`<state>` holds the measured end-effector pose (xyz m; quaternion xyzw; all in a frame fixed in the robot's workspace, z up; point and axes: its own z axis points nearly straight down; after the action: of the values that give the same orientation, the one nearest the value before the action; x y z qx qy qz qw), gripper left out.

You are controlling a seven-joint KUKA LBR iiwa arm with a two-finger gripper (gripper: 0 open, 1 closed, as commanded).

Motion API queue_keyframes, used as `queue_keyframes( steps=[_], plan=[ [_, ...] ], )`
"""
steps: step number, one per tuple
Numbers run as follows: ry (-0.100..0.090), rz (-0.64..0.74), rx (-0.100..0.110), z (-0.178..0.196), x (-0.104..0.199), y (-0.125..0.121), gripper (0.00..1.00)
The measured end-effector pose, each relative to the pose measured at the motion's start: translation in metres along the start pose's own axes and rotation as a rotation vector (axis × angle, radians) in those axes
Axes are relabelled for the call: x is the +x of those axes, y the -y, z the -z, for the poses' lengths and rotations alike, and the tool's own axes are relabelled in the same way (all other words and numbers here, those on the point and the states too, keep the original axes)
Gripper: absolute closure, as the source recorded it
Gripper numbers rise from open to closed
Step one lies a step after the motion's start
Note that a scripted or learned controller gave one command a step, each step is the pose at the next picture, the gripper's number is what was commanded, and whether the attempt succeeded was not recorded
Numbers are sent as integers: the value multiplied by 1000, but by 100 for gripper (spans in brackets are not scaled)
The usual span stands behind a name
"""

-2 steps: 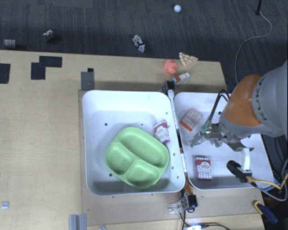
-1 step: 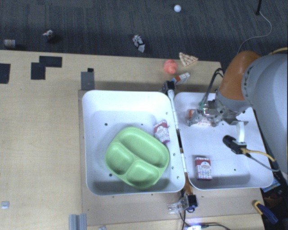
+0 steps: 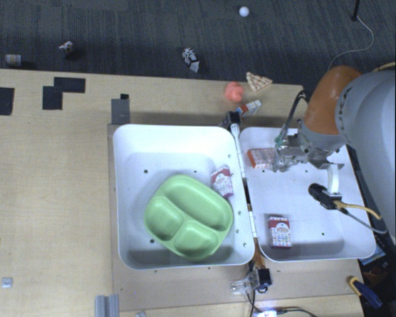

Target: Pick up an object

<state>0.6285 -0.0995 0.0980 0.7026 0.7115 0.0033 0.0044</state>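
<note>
Gripper (image 3: 283,160) sits low over the far-left part of the right bin (image 3: 322,244). We cannot tell whether it is open or closed, and we see nothing held in it.

Nearest us in that bin, a red-and-white carton (image 3: 279,231) lies flat near the front wall, well apart from the gripper. In the left bin (image 3: 131,186), a green divided plate (image 3: 189,215) takes up the front and centre. A red-and-white packet (image 3: 221,181) lies at the plate's far-right edge, close to the wall between the bins.

Farther back in the right bin, an orange-ended carton (image 3: 260,158) lies just beside the gripper, on the side toward the left bin; we cannot tell whether they touch.

Beyond the bins, on the bench (image 3: 62,186), we note a small tube (image 3: 249,108), a pink ball (image 3: 234,91) and a toy pizza slice (image 3: 258,81). On the dark floor past the bench edge lies a white ball (image 3: 244,11).
</note>
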Motion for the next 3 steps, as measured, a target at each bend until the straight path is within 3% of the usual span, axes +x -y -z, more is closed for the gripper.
queue_keyframes(
  steps=[1, 2, 3],
  plan=[
    [0, 1, 0, 0, 0, 0, 0],
    [0, -11, 3, -10, 15, 57, 0],
    [-1, -7, 5, -12, -4, 10, 0]
  ],
)
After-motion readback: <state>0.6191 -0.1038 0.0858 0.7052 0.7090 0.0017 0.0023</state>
